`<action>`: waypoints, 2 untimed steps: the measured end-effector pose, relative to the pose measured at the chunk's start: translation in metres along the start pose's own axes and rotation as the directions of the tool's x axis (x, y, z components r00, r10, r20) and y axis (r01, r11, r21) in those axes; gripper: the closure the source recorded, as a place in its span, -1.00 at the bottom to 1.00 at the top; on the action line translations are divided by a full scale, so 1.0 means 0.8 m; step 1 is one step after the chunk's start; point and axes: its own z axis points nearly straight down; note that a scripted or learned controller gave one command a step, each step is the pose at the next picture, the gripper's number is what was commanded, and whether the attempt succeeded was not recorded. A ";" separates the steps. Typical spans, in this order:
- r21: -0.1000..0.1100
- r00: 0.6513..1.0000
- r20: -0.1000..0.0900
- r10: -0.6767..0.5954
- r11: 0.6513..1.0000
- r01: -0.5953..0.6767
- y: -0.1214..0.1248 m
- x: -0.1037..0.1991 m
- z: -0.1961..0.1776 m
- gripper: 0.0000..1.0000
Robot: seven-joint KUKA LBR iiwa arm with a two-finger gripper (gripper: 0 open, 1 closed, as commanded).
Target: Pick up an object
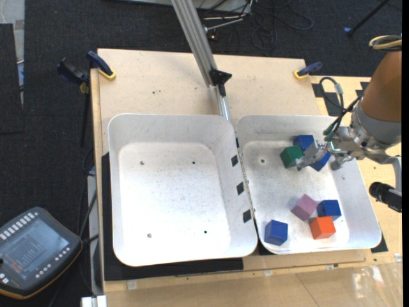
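Camera view: you have two white bins, and taking the right bin (pixel 358 190) as your reference, it holds six blocks: three blue, one green, one purple, one orange. At its far end the gripper (pixel 311 158) sits low among the green block (pixel 291 156) and two blue blocks (pixel 304 142) (pixel 321 163); you cannot tell its grip state. At the near end lie the purple block (pixel 304 206), orange block (pixel 323 227), and blue blocks (pixel 330 208) (pixel 277 231).
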 end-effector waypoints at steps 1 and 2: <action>-0.004 1.000 0.001 0.001 1.000 -0.001 0.001 0.000 -0.003 -1.00; 0.002 1.000 0.000 0.001 1.000 -0.001 0.001 0.011 0.073 -1.00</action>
